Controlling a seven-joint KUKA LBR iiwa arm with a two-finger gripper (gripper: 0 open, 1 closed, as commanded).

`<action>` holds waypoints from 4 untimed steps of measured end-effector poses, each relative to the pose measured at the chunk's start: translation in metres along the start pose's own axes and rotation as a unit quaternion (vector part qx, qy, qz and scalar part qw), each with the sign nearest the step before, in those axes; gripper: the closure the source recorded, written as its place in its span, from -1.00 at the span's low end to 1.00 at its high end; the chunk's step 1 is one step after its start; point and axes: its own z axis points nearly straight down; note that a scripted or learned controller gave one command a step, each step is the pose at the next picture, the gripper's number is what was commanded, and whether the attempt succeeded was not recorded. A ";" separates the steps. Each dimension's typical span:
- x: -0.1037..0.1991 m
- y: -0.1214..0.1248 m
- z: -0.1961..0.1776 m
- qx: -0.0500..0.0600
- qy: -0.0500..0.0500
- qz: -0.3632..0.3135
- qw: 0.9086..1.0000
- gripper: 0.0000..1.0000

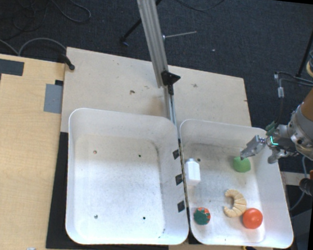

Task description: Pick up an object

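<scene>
Claw [262, 150] at about 3 o'clock of the bench, over the far right rim of the right bin [282, 208], fingers spread apart with nothing between them. One finger [251, 148] pointing down toward 8 o'clock, its tip just above the green ball [242, 164]; whether touching or not, cannot tell. Other finger over the bin's right edge. Grey arm [306, 126] with orange band entering from 3 o'clock.

Green ball near the right wall of the right bin, in the far half, with free floor toward 9 o'clock. Round shape, so no long axis to name.

Toward 6 o'clock from the ball, a tan crescent piece [236, 203], curved, open side facing 9 o'clock, long axis running about 12 to 6. Just beside it at 4 o'clock, a red ball [252, 218], close to the near right rim. At 8 o'clock of the crescent, a small green-and-red ball [202, 216], near the bin's left wall. White block [192, 171] against that same left wall, long axis about 12 to 6.

Left bin [79, 157] at 9 o'clock, wide open floor with small dark specks. Metal rail [155, 39] slanting away toward 12 o'clock from between the bins.
</scene>
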 end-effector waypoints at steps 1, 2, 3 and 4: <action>0.000 0.001 -0.002 -0.002 -0.001 0.000 1.000 -1.00; -0.003 -0.002 0.042 0.000 0.000 0.000 1.000 -1.00; 0.001 -0.010 0.089 0.001 0.000 0.001 1.000 -1.00; 0.003 -0.011 0.143 0.001 0.000 0.001 1.000 -1.00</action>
